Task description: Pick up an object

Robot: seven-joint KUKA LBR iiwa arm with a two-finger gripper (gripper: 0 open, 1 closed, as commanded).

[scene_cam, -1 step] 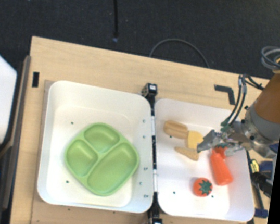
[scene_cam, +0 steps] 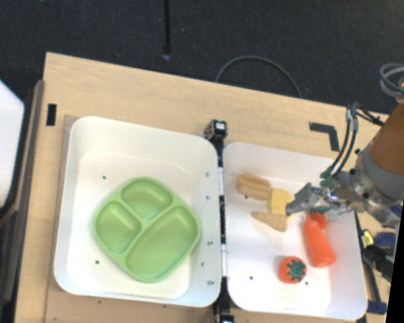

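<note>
The right bin [scene_cam: 331,303] holds several toy foods. A tan bread piece [scene_cam: 253,186] lies at its upper left, with a yellow block [scene_cam: 281,201] beside it and a tan wedge [scene_cam: 270,220] just below. An orange carrot-like piece [scene_cam: 320,244] lies slanted in the middle right, and a red tomato [scene_cam: 292,269] sits below it. My gripper [scene_cam: 318,203] hangs low over the upper end of the orange piece, just right of the yellow block. That end of the orange piece is partly hidden by the gripper.
The left bin [scene_cam: 78,175] holds a green divided plate [scene_cam: 147,228]. A metal divider with clamps [scene_cam: 220,198] runs between the bins. Cables [scene_cam: 353,143] and a blue fitting [scene_cam: 385,243] sit along the right bin's right side.
</note>
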